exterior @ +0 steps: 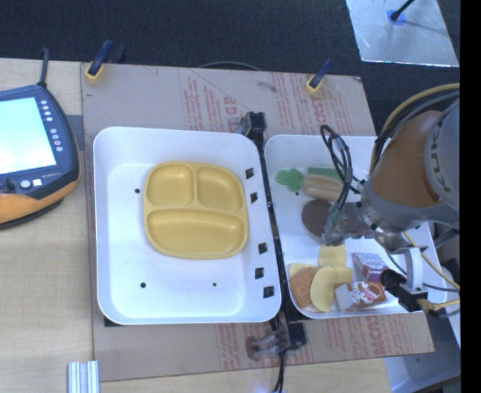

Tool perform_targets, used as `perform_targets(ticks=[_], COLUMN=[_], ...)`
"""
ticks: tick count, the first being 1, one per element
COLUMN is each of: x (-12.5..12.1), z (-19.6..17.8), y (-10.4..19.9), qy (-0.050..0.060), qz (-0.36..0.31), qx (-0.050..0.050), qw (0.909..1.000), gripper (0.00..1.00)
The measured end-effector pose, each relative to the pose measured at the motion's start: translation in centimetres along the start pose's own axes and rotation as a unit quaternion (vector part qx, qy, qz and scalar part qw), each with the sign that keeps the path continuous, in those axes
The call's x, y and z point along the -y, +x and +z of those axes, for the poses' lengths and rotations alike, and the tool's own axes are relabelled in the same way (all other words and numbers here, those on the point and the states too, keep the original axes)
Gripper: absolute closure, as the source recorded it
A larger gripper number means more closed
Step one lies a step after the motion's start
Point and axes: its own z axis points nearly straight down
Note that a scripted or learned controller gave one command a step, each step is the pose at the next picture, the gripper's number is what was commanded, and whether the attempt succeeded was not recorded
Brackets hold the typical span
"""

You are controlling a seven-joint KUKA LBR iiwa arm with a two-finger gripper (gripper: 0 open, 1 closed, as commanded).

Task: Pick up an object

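Toy food [332,278] lies crowded in the right bin [404,309], directly under the gripper [336,228]; I cannot tell how its jaws stand. Pieces overlap, so a grasp may slip or snag two. The yellow tray [197,210] sits alone in the left bin [117,219].

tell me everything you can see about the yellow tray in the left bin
The yellow tray is a smooth, matte piece that looks like moulded plastic, roughly rectangular with rounded corners. Raised ridges split it into three compartments: two smaller ones along the far side and one wide one along the near side, with nothing in any of them. It lies flat, right side up, slightly skewed, on the floor of the left bin, nearer that bin's far right part. Only the bin floor touches it; the gripper is over the other bin.
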Motion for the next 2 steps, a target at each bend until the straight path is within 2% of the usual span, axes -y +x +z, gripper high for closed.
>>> perform_targets(ticks=[1,2], x=[-6.69,-6.30], z=[-3.78,-3.49], y=[-3.19,-3.03], qy=[-0.004,0.001], qz=[-0.001,-0.001], qx=[0.001,-0.001], qw=[1.0000,1.0000], gripper=[1.00,0.00])
